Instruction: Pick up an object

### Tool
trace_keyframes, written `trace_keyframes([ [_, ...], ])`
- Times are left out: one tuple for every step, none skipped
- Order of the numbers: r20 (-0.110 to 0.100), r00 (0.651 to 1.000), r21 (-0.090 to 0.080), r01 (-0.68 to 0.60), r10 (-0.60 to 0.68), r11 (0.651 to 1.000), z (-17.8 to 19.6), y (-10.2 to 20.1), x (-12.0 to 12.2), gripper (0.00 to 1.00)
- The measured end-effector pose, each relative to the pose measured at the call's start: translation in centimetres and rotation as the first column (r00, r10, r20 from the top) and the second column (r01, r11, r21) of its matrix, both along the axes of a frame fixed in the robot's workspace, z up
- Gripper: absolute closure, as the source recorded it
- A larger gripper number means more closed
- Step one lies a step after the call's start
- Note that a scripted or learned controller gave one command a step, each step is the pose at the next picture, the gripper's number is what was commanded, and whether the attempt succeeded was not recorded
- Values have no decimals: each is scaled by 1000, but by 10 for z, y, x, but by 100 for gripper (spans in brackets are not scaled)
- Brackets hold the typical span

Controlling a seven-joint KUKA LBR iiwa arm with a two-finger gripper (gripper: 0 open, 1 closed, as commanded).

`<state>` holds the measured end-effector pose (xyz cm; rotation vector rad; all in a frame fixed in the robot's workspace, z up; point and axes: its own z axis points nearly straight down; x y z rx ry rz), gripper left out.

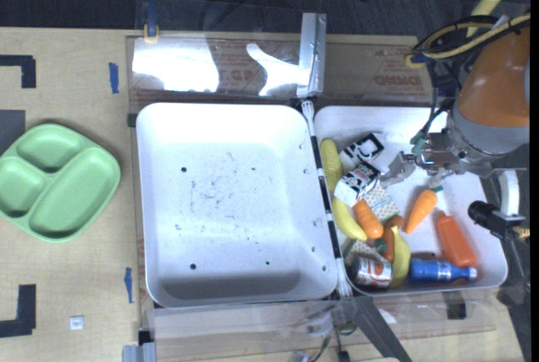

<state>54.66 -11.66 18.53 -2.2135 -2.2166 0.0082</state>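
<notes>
The right bin (493, 272) holds a heap of toy groceries. Among them are a yellow corn cob (330, 157), a black-and-white box (364, 147), a banana (346, 217), two carrots (420, 210) (368, 220), an orange bottle (455, 239), a blue bottle (438, 271) and a can (370, 268). My gripper (402, 167) hangs over the upper middle of this bin. It sits just above the larger carrot and right of the black-and-white box. I see nothing held in it.
The left white bin (223, 200) lies beside the right one, and they share a middle rim. A green divided plate (55, 181) rests on the bench at far left. A clear panel and a taped post (312, 53) stand behind the bins. Cables (455, 36) loop above the arm.
</notes>
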Motion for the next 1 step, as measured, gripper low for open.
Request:
trace_keyframes([
  [0,994,0,112,-112,994,-5,-51,-27,0],
])
